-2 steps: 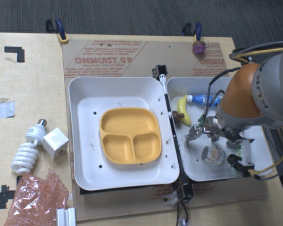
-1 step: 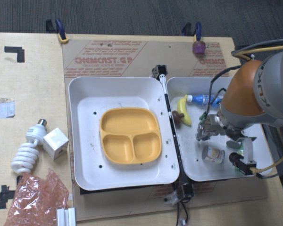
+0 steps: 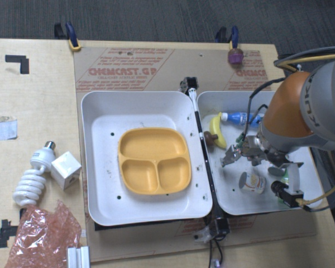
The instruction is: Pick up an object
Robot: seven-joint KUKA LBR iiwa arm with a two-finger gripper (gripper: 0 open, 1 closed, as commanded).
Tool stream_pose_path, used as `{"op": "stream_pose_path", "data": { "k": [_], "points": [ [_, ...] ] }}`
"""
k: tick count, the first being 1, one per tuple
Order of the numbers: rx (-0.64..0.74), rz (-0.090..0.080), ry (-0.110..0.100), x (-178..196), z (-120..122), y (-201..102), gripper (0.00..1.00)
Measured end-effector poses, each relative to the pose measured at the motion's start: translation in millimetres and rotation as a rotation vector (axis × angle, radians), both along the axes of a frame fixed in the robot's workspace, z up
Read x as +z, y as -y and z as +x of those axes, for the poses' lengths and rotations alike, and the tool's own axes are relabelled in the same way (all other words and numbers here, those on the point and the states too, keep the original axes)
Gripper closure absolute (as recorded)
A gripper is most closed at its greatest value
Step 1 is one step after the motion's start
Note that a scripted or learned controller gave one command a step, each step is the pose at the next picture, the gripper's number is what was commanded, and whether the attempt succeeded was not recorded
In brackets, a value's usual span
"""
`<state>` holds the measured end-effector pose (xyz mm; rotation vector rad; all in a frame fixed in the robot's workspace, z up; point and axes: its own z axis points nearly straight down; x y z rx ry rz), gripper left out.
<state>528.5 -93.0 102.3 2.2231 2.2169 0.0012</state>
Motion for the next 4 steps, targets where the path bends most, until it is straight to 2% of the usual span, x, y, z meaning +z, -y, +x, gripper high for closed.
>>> {"op": "stream_pose_path", "data": {
  "k": [1,2,3,4],
  "points": [
    [0.001,0.001,-0.002,-10,-40,2,0.0],
    [0.0,0.0,0.001,0,-38,3,1.0],
    [0.003,0.0,-0.001,90,-50,-72,1.0],
    [0.003,0.0,-0.001,90,-50,-72,0.0]
  ]
}}
